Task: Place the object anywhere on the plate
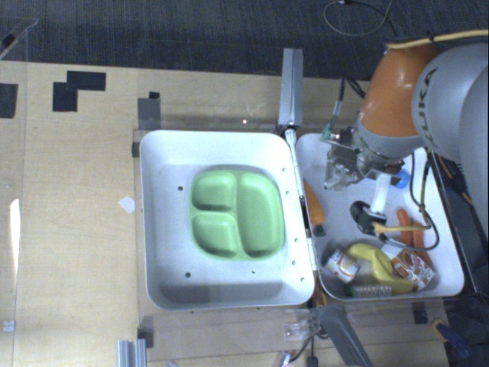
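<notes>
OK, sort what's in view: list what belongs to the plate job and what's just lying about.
For the job:
green plate in the left bin
tool
right bin items: banana, carrot

Lying about:
black cable on the floor
black markers on the bench

2 white bins [153,228]; black cable [359,10]

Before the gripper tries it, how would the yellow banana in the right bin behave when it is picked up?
The banana looks curved and smooth, so it may slip or turn between the fingers. It lies crowded among packets at the bin's near edge, so pushing it would probably shift them too. It seems stiff, not floppy.
</notes>
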### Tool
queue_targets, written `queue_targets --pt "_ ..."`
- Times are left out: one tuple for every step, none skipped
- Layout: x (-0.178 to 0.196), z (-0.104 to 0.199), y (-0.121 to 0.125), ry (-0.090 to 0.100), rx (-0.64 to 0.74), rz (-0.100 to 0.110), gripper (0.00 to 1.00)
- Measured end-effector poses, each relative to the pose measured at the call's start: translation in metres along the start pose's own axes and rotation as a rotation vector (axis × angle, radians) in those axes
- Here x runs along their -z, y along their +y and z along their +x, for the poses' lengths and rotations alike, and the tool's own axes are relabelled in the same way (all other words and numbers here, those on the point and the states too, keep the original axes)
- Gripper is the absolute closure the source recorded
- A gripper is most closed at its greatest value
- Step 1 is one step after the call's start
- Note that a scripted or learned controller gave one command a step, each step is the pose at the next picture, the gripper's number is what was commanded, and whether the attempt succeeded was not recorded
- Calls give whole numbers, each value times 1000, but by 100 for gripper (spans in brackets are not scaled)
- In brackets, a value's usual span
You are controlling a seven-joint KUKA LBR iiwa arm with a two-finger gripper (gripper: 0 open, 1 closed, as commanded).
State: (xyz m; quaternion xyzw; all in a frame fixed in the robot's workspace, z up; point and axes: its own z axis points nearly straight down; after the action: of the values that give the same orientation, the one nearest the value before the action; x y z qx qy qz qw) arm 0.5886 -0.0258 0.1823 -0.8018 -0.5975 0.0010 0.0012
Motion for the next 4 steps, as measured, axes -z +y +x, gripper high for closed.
queue_targets --pt "0 -26 84 0 160 -2 100" --pt "1 14 72 0 450 -3 100" --pt "74 -29 93 -2 843 -7 100" --pt "15 35 74 0 1036 -5 100"
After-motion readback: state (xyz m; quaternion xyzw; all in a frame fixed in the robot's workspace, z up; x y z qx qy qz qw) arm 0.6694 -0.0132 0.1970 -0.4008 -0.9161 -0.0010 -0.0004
